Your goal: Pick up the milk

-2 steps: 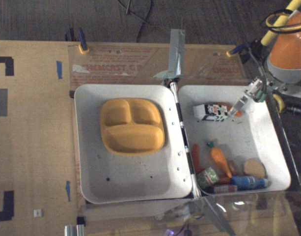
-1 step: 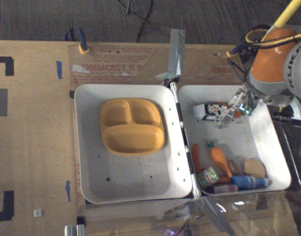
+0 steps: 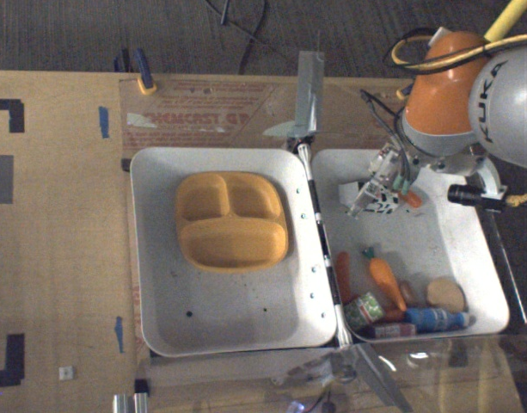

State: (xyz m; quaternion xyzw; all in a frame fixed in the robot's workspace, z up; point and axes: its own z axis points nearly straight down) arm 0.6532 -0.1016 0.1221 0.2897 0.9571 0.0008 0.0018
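Cardboard-topped bench (image 3: 57, 231) w/ dark floor beyond carries two white bins; landmark = the metal divider strip (image 3: 308, 101) at their shared edge. Left of divider: left bin (image 3: 160, 308) holding an upturned yellow sectioned plate (image 3: 232, 220). Right of divider: right bin (image 3: 487, 256), arm (image 3: 456, 93) reaching in from the right. Gripper (image 3: 376, 188) sits just right of the divider, near the bin's far end, fingers (image 3: 366, 200) pointing down-left; whether they are spread or closed can't be read, too small & cluttered. Milk (image 3: 385, 201), judged to be the small white carton w/ dark spots, lies directly under/against the gripper tip; contact vs. grasp can't be told. Nearer the viewer, right of divider: carrot (image 3: 386, 282), blue bottle (image 3: 437, 319), green packet (image 3: 364, 308), tan round item (image 3: 445, 294), all well apart from the milk. Step in hand (est.): securing the carton. To do well: centre fingers across the carton's narrow sides, descend straight, close fully before lifting, lift vertically to avoid dragging it against the bin wall.
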